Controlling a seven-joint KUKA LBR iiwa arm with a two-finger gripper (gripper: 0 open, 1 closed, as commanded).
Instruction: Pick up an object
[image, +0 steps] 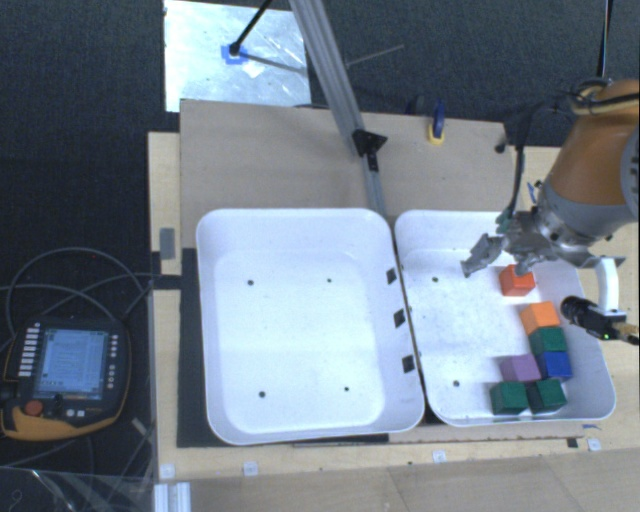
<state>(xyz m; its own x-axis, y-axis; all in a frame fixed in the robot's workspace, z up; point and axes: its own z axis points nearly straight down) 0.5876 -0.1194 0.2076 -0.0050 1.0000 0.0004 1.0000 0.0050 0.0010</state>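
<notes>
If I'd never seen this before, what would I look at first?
Probably the coloured blocks bunched in the near right corner of the right bin, orange, green, blue and purple against the white. Next, the big arm with its orange band reaching in from the right, its gripper hanging over that bin beside a lone orange block. The left bin looks bare beside it.

Tan bench (300, 150), bearing two shallow white bins: left bin (210, 300) at nine o'clock, right bin (440, 400) at three, rims touching.
</notes>
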